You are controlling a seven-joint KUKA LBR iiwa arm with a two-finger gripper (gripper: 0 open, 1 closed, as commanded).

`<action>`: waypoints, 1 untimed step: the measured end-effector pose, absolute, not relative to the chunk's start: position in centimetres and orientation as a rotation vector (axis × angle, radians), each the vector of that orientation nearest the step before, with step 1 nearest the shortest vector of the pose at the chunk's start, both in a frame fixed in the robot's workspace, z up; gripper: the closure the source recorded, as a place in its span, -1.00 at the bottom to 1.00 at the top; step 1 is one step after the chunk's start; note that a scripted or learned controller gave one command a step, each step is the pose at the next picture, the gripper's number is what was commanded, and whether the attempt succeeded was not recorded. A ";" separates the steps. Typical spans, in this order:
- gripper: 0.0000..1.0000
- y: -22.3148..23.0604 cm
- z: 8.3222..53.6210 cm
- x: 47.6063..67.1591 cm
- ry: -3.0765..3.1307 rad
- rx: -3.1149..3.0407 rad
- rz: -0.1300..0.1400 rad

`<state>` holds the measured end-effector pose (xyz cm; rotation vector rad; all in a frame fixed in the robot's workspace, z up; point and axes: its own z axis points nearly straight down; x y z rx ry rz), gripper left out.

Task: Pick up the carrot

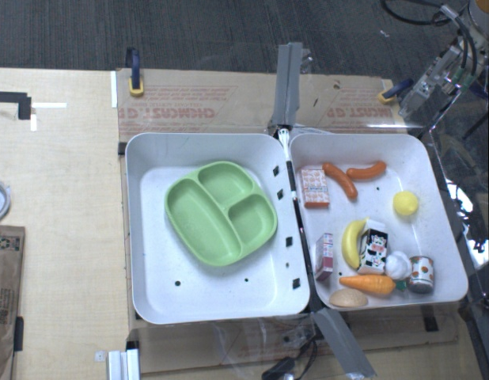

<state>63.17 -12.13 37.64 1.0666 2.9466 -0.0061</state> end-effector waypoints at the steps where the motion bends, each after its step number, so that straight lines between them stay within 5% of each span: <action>1: 1.00 -12.1 38.6 63.3 2.944 1.064 -0.008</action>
